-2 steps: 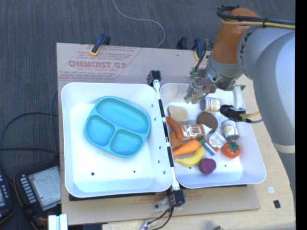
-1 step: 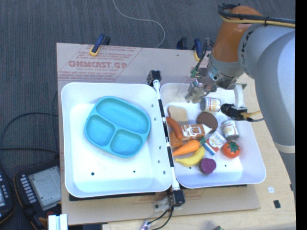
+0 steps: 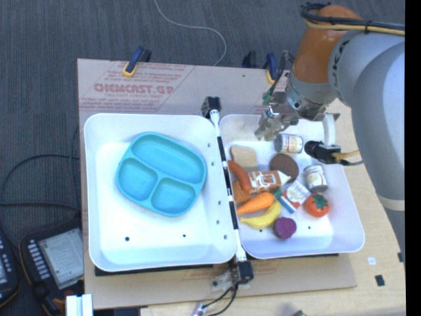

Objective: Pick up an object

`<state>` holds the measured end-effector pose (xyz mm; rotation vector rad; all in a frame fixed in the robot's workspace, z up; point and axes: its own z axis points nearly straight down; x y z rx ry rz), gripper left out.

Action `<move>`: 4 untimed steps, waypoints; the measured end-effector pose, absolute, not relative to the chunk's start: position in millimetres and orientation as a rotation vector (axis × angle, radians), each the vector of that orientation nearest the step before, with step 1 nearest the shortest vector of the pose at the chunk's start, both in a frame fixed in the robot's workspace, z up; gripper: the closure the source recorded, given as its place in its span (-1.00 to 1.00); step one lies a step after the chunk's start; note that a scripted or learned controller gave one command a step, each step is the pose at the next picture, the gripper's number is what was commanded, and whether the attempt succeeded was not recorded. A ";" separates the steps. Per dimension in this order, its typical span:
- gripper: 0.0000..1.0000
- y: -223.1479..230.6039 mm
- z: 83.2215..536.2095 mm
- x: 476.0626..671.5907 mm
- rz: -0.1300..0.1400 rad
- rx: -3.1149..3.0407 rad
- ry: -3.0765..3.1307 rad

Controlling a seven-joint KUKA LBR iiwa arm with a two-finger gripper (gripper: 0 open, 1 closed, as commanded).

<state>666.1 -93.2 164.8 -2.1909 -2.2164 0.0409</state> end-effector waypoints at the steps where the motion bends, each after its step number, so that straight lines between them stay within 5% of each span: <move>1: 1.00 -93.0 171.4 666.0 0.046 -2.188 -2.215; 4: 1.00 -92.2 191.3 665.9 0.059 -2.178 -2.211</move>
